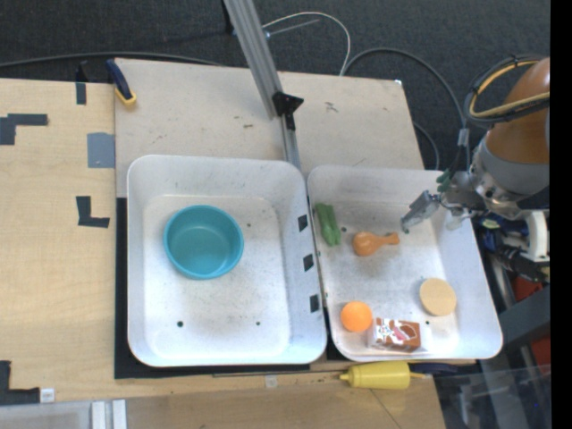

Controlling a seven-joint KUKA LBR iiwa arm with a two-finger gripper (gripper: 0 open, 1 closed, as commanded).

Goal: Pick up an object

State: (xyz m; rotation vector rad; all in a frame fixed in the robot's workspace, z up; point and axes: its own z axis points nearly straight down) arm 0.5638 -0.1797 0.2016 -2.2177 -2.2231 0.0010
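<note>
One candidate close by: orange pear-shaped toy lies just left of and slightly below the end effector, long axis pointing roughly toward it, finger state impossible to tell.

Tool hovers near orange pear-shaped toy

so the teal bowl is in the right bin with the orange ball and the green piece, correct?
Not quite. The camera view shows the teal bowl in the left bin, by itself. The orange ball and the green piece are in the right bin, as you said.
</note>
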